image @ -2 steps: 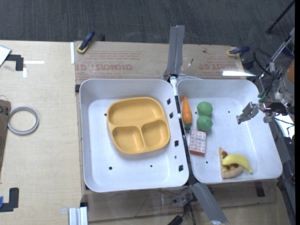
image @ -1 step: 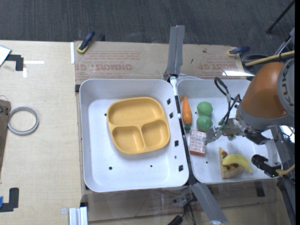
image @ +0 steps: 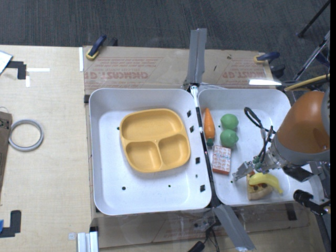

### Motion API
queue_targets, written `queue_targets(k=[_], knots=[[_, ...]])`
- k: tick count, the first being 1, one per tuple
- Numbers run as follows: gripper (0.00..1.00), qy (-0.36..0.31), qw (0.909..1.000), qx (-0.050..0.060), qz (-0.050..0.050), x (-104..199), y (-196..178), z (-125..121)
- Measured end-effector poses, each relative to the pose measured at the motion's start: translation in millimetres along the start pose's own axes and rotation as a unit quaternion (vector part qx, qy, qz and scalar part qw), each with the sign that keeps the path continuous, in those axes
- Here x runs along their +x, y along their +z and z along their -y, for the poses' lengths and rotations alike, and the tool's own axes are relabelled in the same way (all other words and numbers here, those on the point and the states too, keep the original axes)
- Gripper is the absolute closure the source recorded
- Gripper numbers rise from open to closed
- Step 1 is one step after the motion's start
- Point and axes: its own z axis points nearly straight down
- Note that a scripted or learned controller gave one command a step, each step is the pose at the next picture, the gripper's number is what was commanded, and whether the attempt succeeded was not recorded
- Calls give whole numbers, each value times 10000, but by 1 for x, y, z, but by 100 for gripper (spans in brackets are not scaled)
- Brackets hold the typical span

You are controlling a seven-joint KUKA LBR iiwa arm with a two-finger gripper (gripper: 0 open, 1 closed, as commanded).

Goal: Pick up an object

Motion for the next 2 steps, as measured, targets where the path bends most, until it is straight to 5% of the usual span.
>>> queue_targets(k=[1, 2], knots=[[0, 885, 9961, -15, 9, -48, -1, 12], [100, 894, 9960, -33, 16, -49, -9, 10]])
